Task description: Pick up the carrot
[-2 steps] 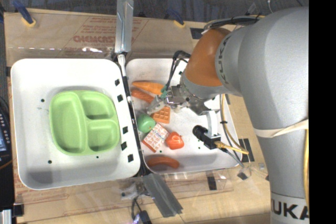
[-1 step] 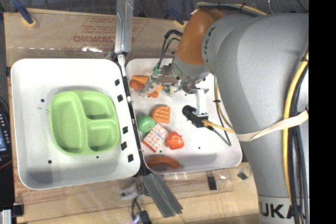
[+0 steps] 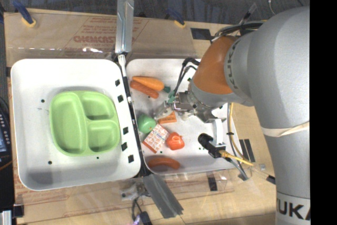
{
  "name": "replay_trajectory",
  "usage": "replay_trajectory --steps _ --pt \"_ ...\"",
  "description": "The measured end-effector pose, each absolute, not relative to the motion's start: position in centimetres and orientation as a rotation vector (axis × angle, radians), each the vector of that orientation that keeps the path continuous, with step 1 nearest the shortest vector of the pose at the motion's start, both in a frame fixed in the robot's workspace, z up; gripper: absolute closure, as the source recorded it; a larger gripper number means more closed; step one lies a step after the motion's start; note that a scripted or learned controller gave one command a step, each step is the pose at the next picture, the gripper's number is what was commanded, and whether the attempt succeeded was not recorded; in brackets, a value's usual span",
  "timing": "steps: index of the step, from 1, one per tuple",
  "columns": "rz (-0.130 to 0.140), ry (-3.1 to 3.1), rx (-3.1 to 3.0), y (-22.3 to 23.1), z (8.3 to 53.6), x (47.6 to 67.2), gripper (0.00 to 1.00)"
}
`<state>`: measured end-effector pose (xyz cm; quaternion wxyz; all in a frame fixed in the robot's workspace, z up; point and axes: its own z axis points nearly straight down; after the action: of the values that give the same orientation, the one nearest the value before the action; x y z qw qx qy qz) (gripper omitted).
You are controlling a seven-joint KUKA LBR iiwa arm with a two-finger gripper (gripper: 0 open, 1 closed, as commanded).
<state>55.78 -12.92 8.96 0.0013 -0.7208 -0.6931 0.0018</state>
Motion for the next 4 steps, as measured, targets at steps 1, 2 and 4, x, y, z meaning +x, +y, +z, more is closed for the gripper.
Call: replay_trajectory --steps 1,2,4 --pt "0.011 -2.178 -2.257 -13.0 9.5 55.8 1.0" --pt "0.003 -1.966 -2.449 -19.2 8.9 62.8 1.0" --pt "0.006 -2.383 -2.04 4.0 20.9 61.7 1.0"
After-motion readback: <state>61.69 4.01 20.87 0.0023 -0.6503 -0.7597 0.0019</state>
